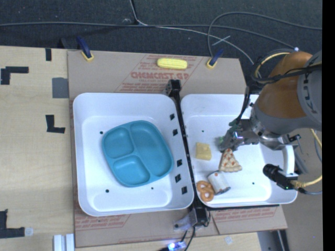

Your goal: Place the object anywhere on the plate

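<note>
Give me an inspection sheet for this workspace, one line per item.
Surface: cardboard-covered bench bearing two white bins.
Job's things: blue plate in left bin; right bin holds a yellow block, pizza slice, pretzel and small can.
Clutter: yellow corn toy on the cardboard behind the bins.
Grippers: gripper low over the right bin, above the pizza slice.
Cables: cables cross the dark floor.
Surroundings: nothing seen.

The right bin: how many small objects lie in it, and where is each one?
4. In the right bin: a yellow block left of center, a pizza slice beside the claw, a small can near the front, a pretzel at front left. The arm may hide others.
</note>
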